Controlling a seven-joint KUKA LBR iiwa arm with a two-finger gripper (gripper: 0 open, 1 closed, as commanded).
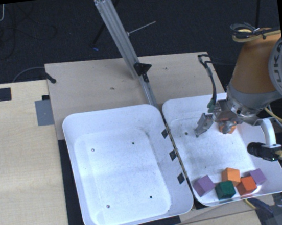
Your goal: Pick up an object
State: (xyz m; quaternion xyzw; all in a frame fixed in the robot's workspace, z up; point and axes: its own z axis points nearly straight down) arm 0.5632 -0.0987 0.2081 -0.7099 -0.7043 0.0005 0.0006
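Nearest us, we see five blocks bunched in the right bin's [198,153] front corner: purple block [204,184], green block [225,190], two orange, another purple. Farther back the gripper [204,124] hangs over that bin, jaws apart on nothing.

End effector [215,121] fingers' state unclear

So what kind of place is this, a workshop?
Probably a robotics lab: a robot arm reaches over two white bins, small coloured blocks lie in one, and cables trail on the dark floor.
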